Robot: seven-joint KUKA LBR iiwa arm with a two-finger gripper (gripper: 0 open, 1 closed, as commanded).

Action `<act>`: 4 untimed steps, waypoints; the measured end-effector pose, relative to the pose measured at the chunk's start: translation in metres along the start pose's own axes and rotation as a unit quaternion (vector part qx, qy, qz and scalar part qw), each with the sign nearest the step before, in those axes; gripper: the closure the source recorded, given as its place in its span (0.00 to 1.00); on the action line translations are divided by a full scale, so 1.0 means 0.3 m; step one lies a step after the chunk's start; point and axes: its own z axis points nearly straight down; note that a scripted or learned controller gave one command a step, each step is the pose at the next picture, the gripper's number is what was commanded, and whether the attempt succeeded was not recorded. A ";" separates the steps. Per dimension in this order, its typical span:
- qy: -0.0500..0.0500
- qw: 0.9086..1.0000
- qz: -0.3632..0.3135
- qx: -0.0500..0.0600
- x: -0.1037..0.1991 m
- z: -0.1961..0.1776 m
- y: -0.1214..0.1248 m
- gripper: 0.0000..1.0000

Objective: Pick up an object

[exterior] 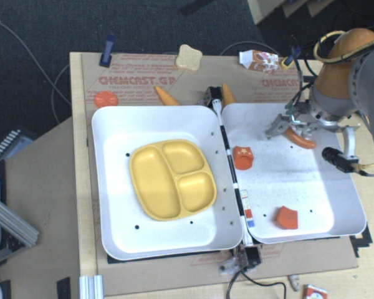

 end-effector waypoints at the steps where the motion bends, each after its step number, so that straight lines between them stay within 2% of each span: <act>1: 0.001 1.000 0.001 0.004 -0.076 -0.331 0.071 0.00; 2: 0.003 1.000 0.002 0.008 0.008 0.024 -0.106 0.00; 3: 0.002 1.000 0.001 0.006 0.007 -0.014 -0.101 1.00; 4: 0.004 1.000 0.001 0.010 0.212 -0.028 0.042 1.00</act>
